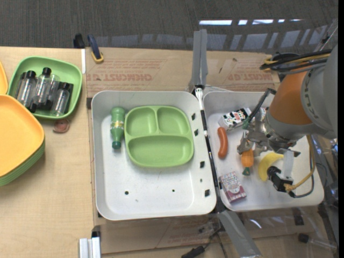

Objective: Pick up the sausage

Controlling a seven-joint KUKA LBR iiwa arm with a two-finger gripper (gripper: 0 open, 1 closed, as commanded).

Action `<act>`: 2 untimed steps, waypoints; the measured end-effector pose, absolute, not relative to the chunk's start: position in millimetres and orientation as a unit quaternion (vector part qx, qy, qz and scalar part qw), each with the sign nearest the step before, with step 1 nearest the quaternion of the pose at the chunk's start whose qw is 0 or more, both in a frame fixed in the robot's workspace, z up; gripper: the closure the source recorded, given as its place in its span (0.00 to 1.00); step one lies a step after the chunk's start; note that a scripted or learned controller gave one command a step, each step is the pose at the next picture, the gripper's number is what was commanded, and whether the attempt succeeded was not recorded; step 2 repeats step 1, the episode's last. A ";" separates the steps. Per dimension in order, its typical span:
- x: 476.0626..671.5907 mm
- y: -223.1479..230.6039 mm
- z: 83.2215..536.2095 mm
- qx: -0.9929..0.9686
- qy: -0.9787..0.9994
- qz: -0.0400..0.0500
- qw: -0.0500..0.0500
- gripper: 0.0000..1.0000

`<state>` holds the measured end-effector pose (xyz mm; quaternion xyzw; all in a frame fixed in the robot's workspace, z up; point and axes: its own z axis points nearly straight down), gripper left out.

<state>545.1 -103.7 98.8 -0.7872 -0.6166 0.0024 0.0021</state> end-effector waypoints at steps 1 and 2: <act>505.2 -60.8 190.5 -0.839 -0.545 0.002 0.001 1.00; 505.2 -60.8 190.5 -0.839 -0.545 0.002 0.001 1.00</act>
